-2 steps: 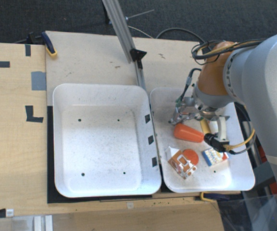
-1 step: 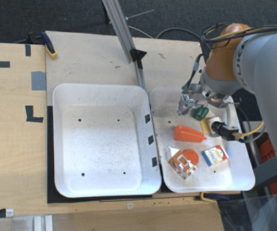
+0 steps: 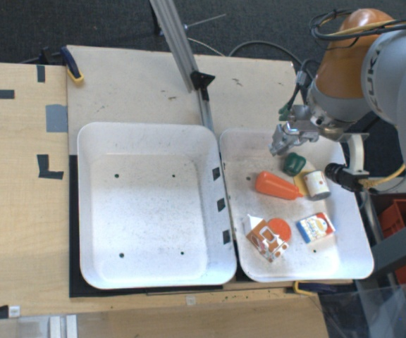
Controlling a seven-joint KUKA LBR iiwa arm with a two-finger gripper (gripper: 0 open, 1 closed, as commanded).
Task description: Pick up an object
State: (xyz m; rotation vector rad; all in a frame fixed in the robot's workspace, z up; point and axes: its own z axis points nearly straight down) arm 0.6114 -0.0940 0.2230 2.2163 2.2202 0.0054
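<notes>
The right bin (image 3: pixel 344 259) holds several small items. An orange carrot-shaped piece (image 3: pixel 276 186) lies near its middle. A dark green piece (image 3: pixel 294 164) sits just behind it, beside a yellow and white cylinder (image 3: pixel 314 184). Toward the front lie an orange and white box with an orange disc (image 3: pixel 269 236) and a blue, white and red packet (image 3: pixel 315 228). My gripper (image 3: pixel 282 144) hangs over the bin's back part, just left of and above the green piece. Nothing shows between its fingers.
The left bin (image 3: pixel 146 203) stands beside the right one. A slanted metal pole (image 3: pixel 178 41) rises behind the bins. A yellow and blue clamp (image 3: pixel 71 65) sits at the bench's back left. Cables (image 3: pixel 259 48) run behind the right bin.
</notes>
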